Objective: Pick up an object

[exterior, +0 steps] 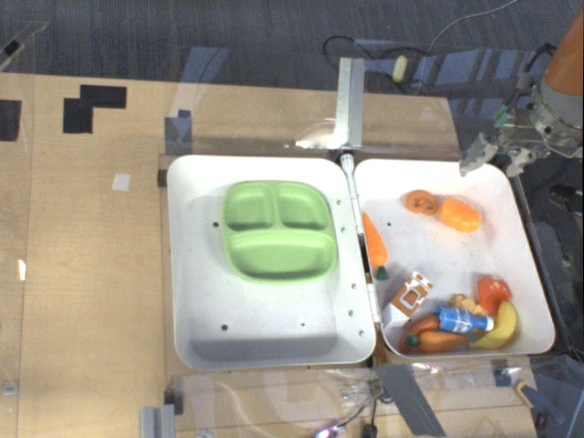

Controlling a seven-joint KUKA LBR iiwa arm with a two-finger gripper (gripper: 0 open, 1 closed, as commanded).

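Two white bins (182, 272) are seen side by side. A green tray (277, 229) lies in the left one; toy foods (456, 321) are piled in the right one's near corner. The gripper (495, 156) is held spread and unladen above the far rim.

Left shallow white plastic bin (196, 336): green three-compartment plastic tray (278, 229) sits at centre, upright. Right shallow white plastic bin (511, 208): orange toy carrot (374, 242) along its left wall; brown round toy (421, 203) touching orange round toy (460, 214) near the far edge. Near edge: small white-and-orange carton (412, 293), blue bottle (464, 320), yellow banana (500, 327), red tomato-like toy (493, 290), piled together. Two-finger gripper (497, 153) hangs above the right bin's far right corner, nothing between its fingers.
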